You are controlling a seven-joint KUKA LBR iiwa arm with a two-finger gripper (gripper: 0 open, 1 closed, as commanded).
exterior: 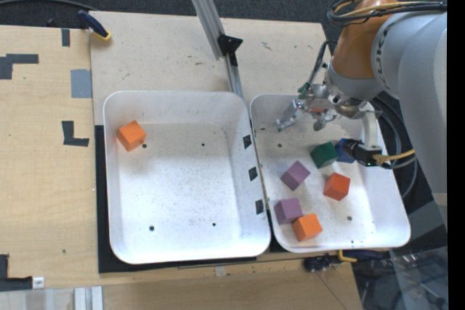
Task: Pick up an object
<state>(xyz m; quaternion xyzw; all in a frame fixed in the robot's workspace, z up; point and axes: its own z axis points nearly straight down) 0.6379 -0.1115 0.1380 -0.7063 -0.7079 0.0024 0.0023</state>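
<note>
A pale wooden bench (43, 156) spreads below the camera, dark carpet beyond its far edge, grey tape patches on its left part, and a slanted metal bar (203, 0) crossing down toward the seam between two shallow white bins; the left bin (174, 243) holds a single orange cube (131, 135) near its far-left corner; the right bin (385, 229) holds the rest of the blocks. My arm comes in from the right, orange band above the wrist, and my gripper (299, 120) hangs over the far part of the right bin, fingers spread apart with nothing between them; the tips sit above bare white floor, apart from every block. Nearest to me is a green cube (324, 155), just toward the near side of my fingers; beside it, toward the bin's centre, lies a purple cube (295, 175); a red cube (336, 186) sits to the right of that one; near the front wall a second purple cube (288, 210) touches, or nearly touches, an orange block (306, 226).
</note>
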